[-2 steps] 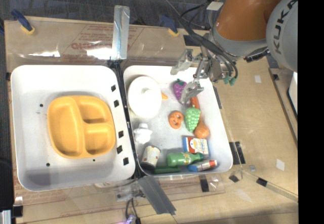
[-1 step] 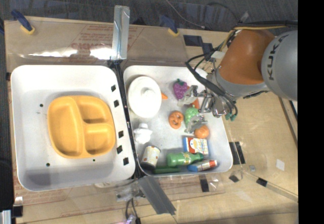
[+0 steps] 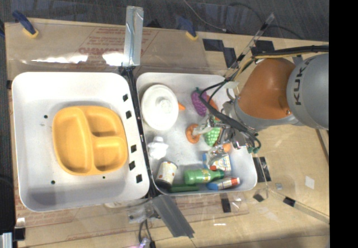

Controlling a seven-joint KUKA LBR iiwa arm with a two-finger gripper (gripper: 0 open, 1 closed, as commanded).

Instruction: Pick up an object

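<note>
Right bin point(image 3: 146, 85): gripper point(image 3: 217, 139) lowered among clutter near green bottle point(image 3: 197, 177), white bowl point(image 3: 160, 106), purple item point(image 3: 199, 102); grip state cannot be told; left bin point(image 3: 22, 107): yellow tray point(image 3: 89, 139).

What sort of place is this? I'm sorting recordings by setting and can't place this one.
Probably a robotics lab bench for grasping trials: a grey arm reaches over two white bins taped to cardboard, one bearing a yellow divided tray, the other jumbled small items.
</note>
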